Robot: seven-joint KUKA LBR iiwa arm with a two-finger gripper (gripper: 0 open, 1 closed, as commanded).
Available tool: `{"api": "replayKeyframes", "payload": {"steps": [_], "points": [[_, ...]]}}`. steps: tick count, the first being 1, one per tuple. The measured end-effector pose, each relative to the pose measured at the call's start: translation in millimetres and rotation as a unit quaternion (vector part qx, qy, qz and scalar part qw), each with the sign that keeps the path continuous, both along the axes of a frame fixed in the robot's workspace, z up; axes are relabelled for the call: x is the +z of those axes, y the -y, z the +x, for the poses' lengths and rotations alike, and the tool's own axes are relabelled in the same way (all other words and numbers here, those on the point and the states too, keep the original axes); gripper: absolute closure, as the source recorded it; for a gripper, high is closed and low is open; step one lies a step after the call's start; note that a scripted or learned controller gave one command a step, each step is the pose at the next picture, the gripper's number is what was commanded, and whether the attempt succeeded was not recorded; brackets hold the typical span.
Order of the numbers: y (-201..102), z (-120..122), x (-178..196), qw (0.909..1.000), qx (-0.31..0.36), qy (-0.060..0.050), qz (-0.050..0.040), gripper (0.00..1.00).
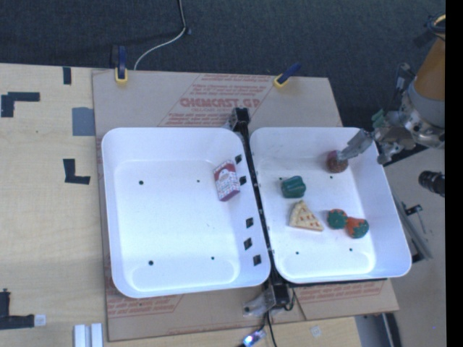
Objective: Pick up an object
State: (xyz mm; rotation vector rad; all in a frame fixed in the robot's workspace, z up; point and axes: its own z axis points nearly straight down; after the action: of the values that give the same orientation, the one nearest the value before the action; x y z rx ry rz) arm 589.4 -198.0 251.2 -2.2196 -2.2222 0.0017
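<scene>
— Bench (43, 194) first, then: pale wood with a sheet of brown cardboard (217, 103) on it, printed in red along the far side. What sits on the cardboard?

— Two white bins side by side. The left bin (130, 215) has one thing in it, a small red and white packet (227, 181) close to its right wall, standing with its long side running near to far, tilted a little.

— And the arm?

— Arm (427, 85) comes in from the right, grey with an orange part up top. Its gripper (349, 152) reaches down over the far right part of the right bin (376, 259).

— Holding anything?

— Hard to say. The tip lies right at a small brownish-red round lump (336, 162) near the far wall of that bin, touching or nearly so, but I cannot tell how the gripper stands or whether the lump is in it. The lump is round, so no clear long axis.

— The rest of that bin?

— A yellow cheese wedge (306, 217) with holes in the middle, its point aimed at the far wall and its wide edge toward the near right. A green pepper-like piece (293, 187) just beyond it. To the right, a small green piece (336, 219) touching a small orange piece (357, 228).
</scene>
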Motion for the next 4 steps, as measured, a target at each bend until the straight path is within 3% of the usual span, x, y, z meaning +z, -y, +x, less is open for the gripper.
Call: {"api": "replayKeyframes", "payload": {"steps": [1, 2, 3, 4], "points": [[-61, -46, -65, 1.0000, 0.001, -0.005, 0.0024, 0.00], [-104, -53, -168, 1.0000, 0.001, 0.005, -0.0038, 0.00], [-105, -54, -157, 1.0000, 0.000, 0.001, -0.0004, 1.00], [-174, -57, -62, 1.0000, 0.004, 0.003, 0.0012, 1.00]]}}
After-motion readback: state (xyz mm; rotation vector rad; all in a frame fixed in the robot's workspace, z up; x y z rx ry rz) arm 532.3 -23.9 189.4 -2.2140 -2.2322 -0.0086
